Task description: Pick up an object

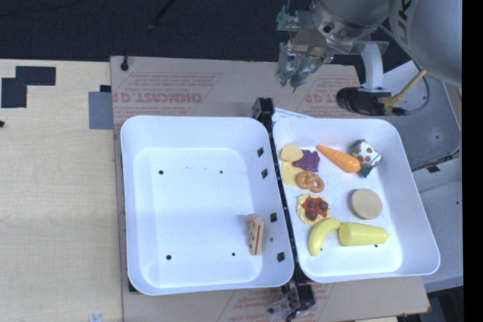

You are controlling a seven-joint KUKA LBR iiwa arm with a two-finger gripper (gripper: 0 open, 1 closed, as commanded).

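My gripper hangs high above the back edge of the right bin, its fingers pointing down with nothing visible between them. The right bin holds several toy foods: an orange carrot, a purple piece, a pretzel, a small pizza, a banana, a yellow cylinder, a tan round cookie and a small colourful carton. In the left bin, a sandwich wedge lies near the divider.
The bins sit on a cardboard sheet on a wooden bench. A black clip joins the bins at the back. The arm's grey body fills the upper right.
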